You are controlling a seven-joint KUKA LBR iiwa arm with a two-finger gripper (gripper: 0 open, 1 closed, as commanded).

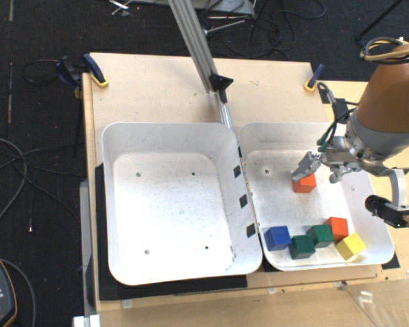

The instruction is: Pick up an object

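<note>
**Orange Block Sits at the Pincer's Tip in Right Bin**

While five blocks cluster along the near edge of the right bin (pixel 368 254), a sixth lies apart from them, farther back. Nearest the camera are a yellow block (pixel 350 246) at the right end, two green blocks (pixel 302 246) (pixel 322 234) touching each other, a blue block (pixel 278 237) at the left end, and a red-orange block (pixel 338 227) just behind the yellow one. Beyond them the lone orange block (pixel 304 182) rests on the bin floor, touching the left finger (pixel 305 167) of the gripper (pixel 323 171) (its fingers stand spread, with the block below and to the left of the gap, not between them). Grey wrist and orange band rise to the right. The left bin (pixel 116 182) lies alongside, and a metal post (pixel 194 36) slants across the bench (pixel 157 87) behind both.
</note>
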